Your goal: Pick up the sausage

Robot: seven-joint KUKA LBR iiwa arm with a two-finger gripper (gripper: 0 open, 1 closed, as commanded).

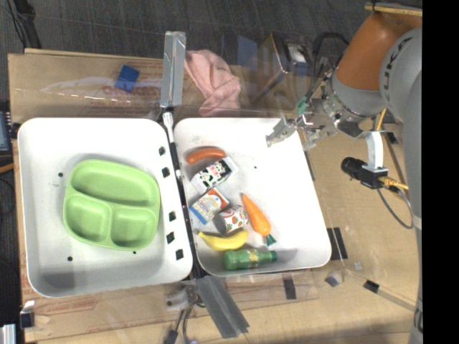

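Orange-brown sausage [206, 154], lying flat at the upper left of the right bin [287, 192], just above a small black-and-white carton [213, 174]. Further down that bin: a second little carton [209, 205], a patterned cube [231, 219], a carrot [256, 215], a banana [223, 240] and a green bottle [249, 258] against the lower rim. Green divided plate [111, 203] in the left bin [36, 213]. Gripper [287, 131] poised over the right bin's upper right edge, well apart from the sausage, nothing between its fingers; apart or together, cannot tell.
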